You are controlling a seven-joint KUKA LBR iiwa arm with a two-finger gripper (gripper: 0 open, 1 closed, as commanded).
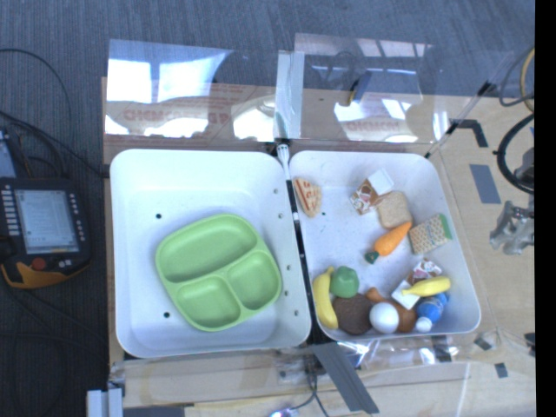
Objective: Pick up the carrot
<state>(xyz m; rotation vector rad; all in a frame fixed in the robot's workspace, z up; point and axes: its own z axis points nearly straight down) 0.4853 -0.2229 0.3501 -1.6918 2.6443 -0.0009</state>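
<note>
Lying in the shallow white plastic bin (347, 162), the small orange green-tipped carrot (393, 239) is sitting well apart from the grey metal tool (512, 228). The tool is hovering beyond the bin's rim, over the tan surface (486, 268). Bare floor is opening on the carrot's far side. Whether the tool is open or closed, I cannot tell.

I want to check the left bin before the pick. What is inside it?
Inside the left bin lies one green divided plate, with three compartments that hold nothing. The bin floor under the plate is covered, so it cannot be seen. The carrot lies in the right bin.
</note>
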